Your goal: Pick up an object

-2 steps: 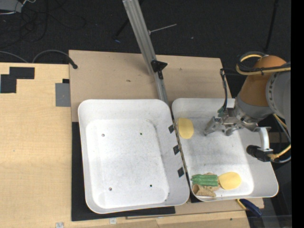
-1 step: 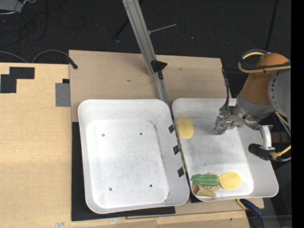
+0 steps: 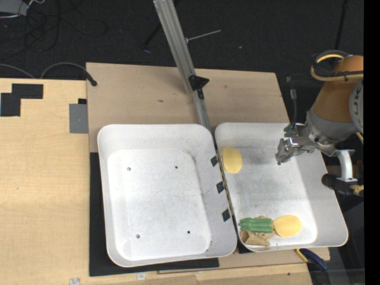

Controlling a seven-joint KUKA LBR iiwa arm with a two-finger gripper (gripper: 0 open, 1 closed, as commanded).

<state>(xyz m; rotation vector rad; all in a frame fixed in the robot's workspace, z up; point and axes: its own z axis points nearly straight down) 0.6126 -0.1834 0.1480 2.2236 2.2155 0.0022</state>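
Yellow pieces are sitting in the right bin (image 3: 309, 177), one oval (image 3: 231, 160) near its left wall and another (image 3: 287, 225) beside a green toy (image 3: 256, 224) at the front, while the gripper (image 3: 284, 154) is hovering between them, its jaws' state unclear, seemingly choosing a target.

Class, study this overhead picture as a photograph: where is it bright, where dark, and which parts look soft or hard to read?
Camera view: both white bins are evenly bright, nearly washed out; the floor behind the bench is almost black; the gripper is small and soft, casting a faint shadow on the right bin's floor; the green toy and the yellow pieces stay readable.
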